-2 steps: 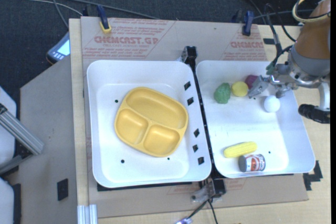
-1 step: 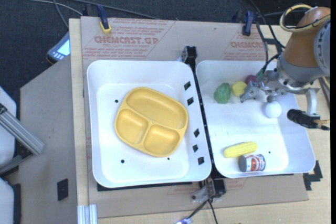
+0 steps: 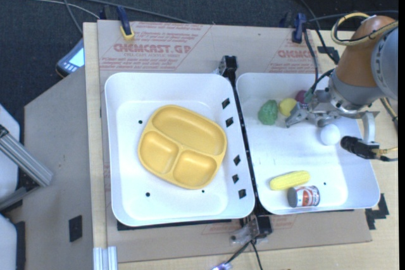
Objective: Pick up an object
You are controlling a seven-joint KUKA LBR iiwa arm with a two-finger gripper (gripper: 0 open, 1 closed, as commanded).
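The arm is reaching in over the right bin (image 3: pixel 354 196), and the gripper (image 3: pixel 308 116) is hanging low at that bin's far end. How wide it is standing, and whether anything is caught in it, cannot be told from this angle: the metal parts are blurring into the white floor.

Nothing is plainly being held, so the step in hand looks to be closing on one object. Judging by position, the nearest candidates are lying just ahead of the gripper: a green lump (image 3: pixel 268 112) and a small yellow piece (image 3: pixel 288 105), touching or almost touching each other. Doing this well would mean settling on one of them, centring over it, and coming down without nudging the neighbour. A white ball (image 3: pixel 329 135) is sitting just behind and below the gripper, near the wrist; being round, it would probably roll if clipped.

Further toward the bin's near edge, well apart from the gripper, a corn cob (image 3: pixel 290 180) is lying on its side with a can (image 3: pixel 304 196) just beside it.

The left bin (image 3: pixel 120 136), across the divider from the gripper, is holding a yellow tray (image 3: pixel 182 146) with three compartments, each bare.
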